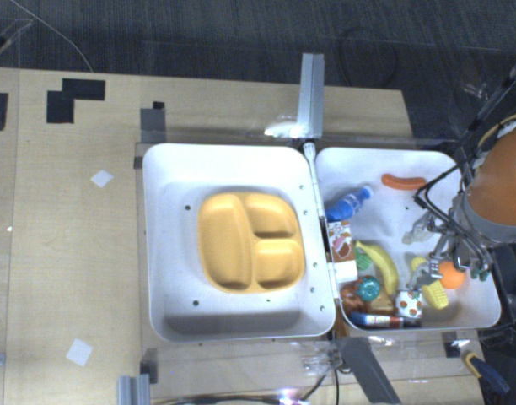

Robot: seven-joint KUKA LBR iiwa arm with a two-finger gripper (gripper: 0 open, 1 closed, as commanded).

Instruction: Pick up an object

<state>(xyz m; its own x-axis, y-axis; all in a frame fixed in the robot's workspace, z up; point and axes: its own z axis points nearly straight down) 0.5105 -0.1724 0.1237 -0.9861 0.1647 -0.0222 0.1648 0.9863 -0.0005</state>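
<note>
The right bin [384, 163] holds several small objects. Among them are a blue bottle [348, 203], an orange sausage-shaped toy [403, 180], a yellow banana [381, 264], a teal ball [368, 289], a dotted cube [408, 305] and a yellow corn-like piece [435, 294]. My gripper [443, 258] hangs low over the bin's right side, right at a small orange round toy [453, 275]. The wrist and cables hide how the toy sits against the gripper. The arm's orange band [501, 180] is above it.
The left bin [169, 226] holds a yellow divided tray [248, 240]. A red-and-white packet [341, 247] and a red marker [378, 319] lie along the right bin's left and front walls. A metal post [311, 95] stands behind the two bins.
</note>
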